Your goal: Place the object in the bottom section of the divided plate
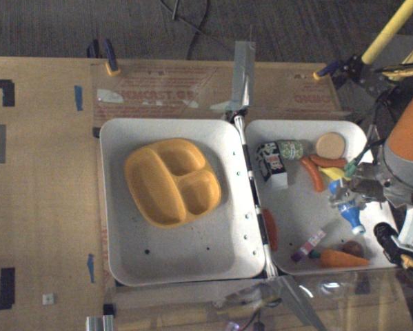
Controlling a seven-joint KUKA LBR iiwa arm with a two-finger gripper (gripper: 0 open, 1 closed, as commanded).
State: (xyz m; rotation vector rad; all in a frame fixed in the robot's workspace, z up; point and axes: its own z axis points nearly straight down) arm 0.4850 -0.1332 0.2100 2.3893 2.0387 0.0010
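Observation:
The yellow divided plate (pixel 170 182) lies in the left bin (pixel 123 254), tilted a little, with nothing in its sections. My gripper (pixel 345 194) hangs low over the right side of the right bin (pixel 296 205), far to the right of the plate. Just below it lies a small blue bottle-like object (pixel 351 217), and a yellow piece (pixel 334 174) and an orange sausage (pixel 312 174) lie just above it. I cannot make out whether anything sits in the gripper.
The right bin also holds a black-and-white carton (pixel 271 163), a small can (pixel 289 148), a tan disc (pixel 330 145), a carrot (pixel 343 258), a purple stick (pixel 308 245) and a red pepper (pixel 269 229). A ridge separates the bins.

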